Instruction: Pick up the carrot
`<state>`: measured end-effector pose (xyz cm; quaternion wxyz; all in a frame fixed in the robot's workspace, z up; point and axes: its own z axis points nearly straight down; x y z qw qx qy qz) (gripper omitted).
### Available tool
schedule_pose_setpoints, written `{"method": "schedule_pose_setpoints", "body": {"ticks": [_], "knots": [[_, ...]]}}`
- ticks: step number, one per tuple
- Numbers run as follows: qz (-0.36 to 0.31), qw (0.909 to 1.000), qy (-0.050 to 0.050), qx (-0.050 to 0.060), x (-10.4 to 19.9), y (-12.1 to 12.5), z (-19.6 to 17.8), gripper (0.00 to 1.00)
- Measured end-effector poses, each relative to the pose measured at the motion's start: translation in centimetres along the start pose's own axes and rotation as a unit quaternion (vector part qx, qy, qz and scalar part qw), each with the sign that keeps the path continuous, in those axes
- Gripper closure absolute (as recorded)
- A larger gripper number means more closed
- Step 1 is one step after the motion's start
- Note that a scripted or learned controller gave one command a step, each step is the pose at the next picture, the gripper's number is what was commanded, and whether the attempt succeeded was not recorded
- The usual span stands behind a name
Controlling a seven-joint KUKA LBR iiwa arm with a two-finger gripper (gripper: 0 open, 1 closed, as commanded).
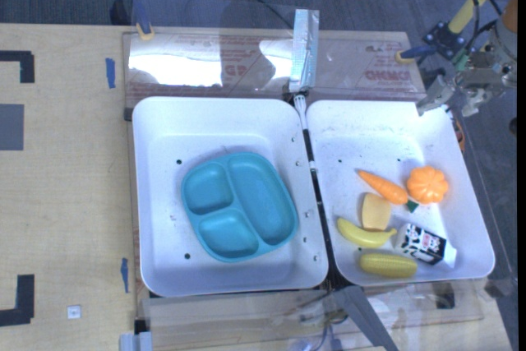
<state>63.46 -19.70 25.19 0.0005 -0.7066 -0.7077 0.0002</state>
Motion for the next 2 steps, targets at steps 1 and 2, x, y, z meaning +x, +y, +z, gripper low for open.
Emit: {"method": "schedule_pose_setpoints", "body": {"ticks": [1, 2], "knots": [[-0.016, 0.9999, 0.001, 0.002, 5.4, 2.2, 4.9, 0.00], [-0.060, 0.9982, -0.001, -0.003, 8.2, -4.2, 16.4, 0.00]]}}
